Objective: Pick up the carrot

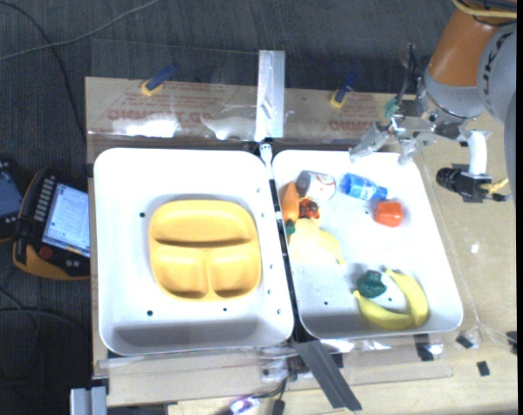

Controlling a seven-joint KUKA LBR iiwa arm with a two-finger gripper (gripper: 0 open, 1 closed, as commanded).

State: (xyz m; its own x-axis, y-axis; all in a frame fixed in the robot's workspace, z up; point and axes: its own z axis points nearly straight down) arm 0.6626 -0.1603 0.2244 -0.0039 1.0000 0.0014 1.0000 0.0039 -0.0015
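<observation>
1. The desk (468, 258) carries two white bins side by side
2. The arm (468, 50), grey with an orange band, reaches in from the right and hangs over the far right corner of the right bin
3. The left bin (123, 232) holds a yellow tray (205, 249) with three sections
4. The right bin (434, 258) holds the small items
5. A banana (399, 305) lies at the near end of the right bin, with a green item (372, 285) resting against it
6. A pale yellow item (317, 242) lies just nearer than the carrot
7. The claw (391, 137) sits above the far rim of the right bin, well apart from the carrot; whether it is spread or pressed together I cannot tell
8. The carrot (290, 201) lies at the far left of the right bin, along the wall shared with the left bin
9. A blue bottle (362, 187) and a red-orange item (389, 213) lie to the right of the carrot
10. A grey and white item (317, 184) lies just beside the carrot
</observation>
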